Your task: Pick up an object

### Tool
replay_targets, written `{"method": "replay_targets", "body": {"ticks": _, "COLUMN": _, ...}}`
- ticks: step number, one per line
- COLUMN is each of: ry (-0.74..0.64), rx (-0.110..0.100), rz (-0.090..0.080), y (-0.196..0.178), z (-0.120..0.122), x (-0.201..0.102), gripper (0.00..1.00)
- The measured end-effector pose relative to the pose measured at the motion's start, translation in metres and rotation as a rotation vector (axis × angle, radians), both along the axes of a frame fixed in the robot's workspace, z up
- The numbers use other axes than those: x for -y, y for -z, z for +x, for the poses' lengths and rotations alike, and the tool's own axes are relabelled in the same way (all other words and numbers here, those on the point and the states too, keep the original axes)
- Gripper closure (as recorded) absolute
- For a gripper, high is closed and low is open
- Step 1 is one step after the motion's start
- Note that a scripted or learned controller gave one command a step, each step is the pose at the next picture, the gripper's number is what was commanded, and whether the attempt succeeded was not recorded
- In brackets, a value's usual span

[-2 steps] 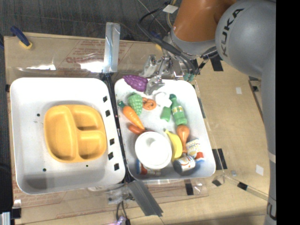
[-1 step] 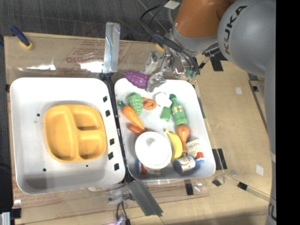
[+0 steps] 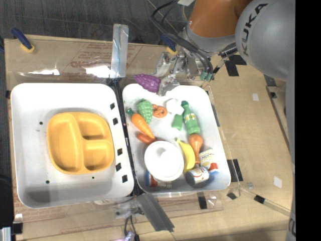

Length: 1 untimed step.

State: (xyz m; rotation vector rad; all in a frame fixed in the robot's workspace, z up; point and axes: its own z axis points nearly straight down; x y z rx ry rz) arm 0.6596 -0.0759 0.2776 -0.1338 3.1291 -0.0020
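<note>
You could see the gripper (image 3: 163, 84) clenched on the purple grapes (image 3: 147, 82), held above the far rim of the right bin (image 3: 216, 129); a yellow tray (image 3: 80, 140) sat in the left bin (image 3: 25, 134).

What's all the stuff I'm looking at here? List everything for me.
Bins: 2, white, side by side on the bench.
Divided tray: 1, yellow, in the left bin.
Grapes: 1 bunch, purple, at the right bin's far rim, next to the gripper.
Carrot: 1, orange with green top, right bin's left side.
Bottle: 1, green, right bin.
Bowl: 1, white, right bin's near part.
Banana: 1, yellow, beside the bowl.
Other small toy foods: several, mixed colours, right bin; too cluttered to name.
Arm: 1, grey with orange band, reaching from the right.
Gripper: 1, metallic, over the right bin's far edge.
</note>
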Motion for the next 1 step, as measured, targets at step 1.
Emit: {"method": "replay_targets", "body": {"ticks": 1, "ry": -0.001, "rx": 0.005, "rz": -0.001, "y": -0.0114, "z": 0.0011, "x": -0.0001, "gripper": 1.0}}
